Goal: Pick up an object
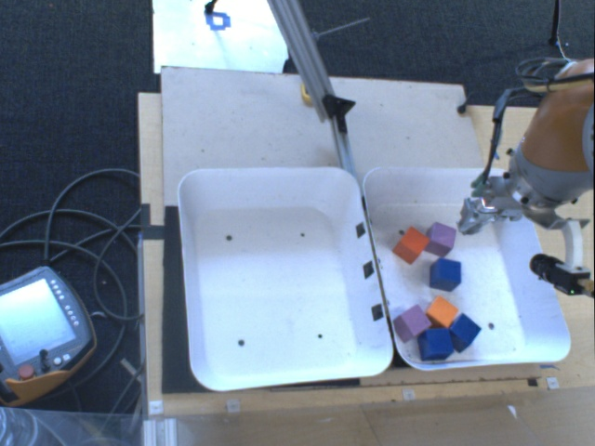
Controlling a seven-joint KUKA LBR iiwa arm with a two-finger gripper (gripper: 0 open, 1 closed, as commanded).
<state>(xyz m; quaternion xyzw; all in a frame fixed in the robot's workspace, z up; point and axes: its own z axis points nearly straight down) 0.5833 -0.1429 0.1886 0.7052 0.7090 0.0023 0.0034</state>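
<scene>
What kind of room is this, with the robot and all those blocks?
Probably a robot testing lab. A grey and orange robot arm reaches over two white bins, coloured blocks lie in the right one, and a control pad with cables sits beside the bench.

We see two bins side by side on the tabletop (153, 249), their inner walls touching. In the right bin (548, 333) lie seven blocks. Three sit toward the back: one block (410, 245) touching a second (441, 239) on its right, a third (445, 273) just in front of them. Four more cluster at the front wall (437, 329), touching one another. The hand (471, 216) hangs over the right bin just right of the back blocks. Left of the tabletop, on the floor, a pendant (37, 328) lies among cables (84, 207).
</scene>
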